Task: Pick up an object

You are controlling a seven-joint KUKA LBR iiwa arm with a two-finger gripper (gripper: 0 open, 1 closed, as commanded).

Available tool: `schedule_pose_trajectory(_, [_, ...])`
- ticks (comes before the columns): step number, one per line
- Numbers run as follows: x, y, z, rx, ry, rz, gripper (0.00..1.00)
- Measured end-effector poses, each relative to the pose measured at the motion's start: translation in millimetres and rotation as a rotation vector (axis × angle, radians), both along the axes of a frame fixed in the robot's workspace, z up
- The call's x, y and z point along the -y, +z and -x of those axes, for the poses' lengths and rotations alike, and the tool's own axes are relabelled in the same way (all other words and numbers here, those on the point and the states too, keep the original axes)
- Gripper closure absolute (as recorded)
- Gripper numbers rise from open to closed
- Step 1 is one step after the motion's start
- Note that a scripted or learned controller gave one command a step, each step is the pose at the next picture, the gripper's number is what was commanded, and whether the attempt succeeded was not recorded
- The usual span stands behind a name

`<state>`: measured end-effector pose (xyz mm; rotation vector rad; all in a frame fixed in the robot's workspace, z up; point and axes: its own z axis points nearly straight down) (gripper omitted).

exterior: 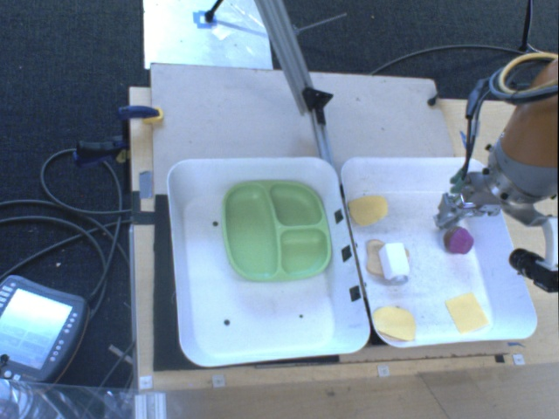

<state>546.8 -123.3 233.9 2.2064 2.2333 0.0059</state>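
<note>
The arm leans in from the right, its claw (456,215) low above the purple object (459,240); grip state unclear.

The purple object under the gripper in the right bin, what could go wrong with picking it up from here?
1. The purple object looks small and rounded, so it may roll or squirt aside if the gripper closes off-centre.
2. It lies near the right bin wall's far side, where the arm's descent could push it against the rim.
3. The gripper sits slightly up-left of it, so a straight drop might miss.
</note>
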Motion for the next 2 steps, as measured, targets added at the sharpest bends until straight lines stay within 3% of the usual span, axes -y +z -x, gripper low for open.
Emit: schedule_pose_trajectory(2, [-93, -1, -3, -0.003, -0.001, -0.001, 1.00])
